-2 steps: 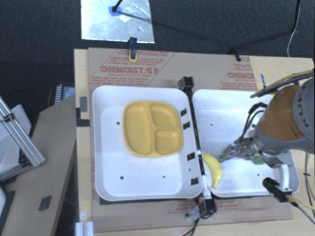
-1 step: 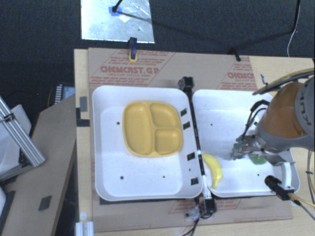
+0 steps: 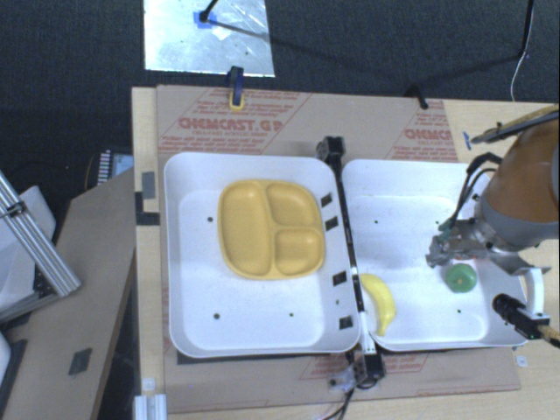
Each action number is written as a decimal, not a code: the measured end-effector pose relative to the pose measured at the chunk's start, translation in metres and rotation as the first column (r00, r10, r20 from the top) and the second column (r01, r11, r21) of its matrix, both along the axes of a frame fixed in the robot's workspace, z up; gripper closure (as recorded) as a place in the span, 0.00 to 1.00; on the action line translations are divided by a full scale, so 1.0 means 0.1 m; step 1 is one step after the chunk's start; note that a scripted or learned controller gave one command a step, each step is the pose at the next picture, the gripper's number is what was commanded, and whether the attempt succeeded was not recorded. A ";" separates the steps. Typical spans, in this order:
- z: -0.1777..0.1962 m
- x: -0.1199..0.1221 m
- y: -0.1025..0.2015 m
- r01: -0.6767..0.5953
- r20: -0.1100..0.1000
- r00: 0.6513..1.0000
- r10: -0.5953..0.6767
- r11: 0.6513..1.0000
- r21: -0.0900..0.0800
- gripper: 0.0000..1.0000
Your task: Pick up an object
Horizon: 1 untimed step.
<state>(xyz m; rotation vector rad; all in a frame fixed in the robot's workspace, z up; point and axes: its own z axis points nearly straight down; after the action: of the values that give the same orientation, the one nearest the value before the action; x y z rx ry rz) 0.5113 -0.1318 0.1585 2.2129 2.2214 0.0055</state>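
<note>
A small green round object [image 3: 460, 277] lies in the right bin [image 3: 394, 213], near its right side. My gripper [image 3: 448, 250] hangs just above and left of it, at the end of the grey arm with the orange band [image 3: 525, 178]. A yellow banana [image 3: 379, 301] lies at the front left corner of the same bin, beside the divider. In the left bin [image 3: 192, 322] sits a yellow sectioned plate [image 3: 269, 228].
A black divider strip [image 3: 346, 243] runs between the two bins. Cardboard [image 3: 289, 116] lies under both bins. A black part [image 3: 518, 315] sticks out at the right bin's front right corner. A shiny metal sheet [image 3: 208, 23] lies on the floor at the back.
</note>
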 end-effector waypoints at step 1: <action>0.64 0.04 0.03 -0.001 0.001 1.000 0.001 1.000 0.000 1.00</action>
<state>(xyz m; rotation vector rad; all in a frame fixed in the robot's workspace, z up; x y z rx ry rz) 0.5152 -0.1285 0.2220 2.2112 2.2217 0.0066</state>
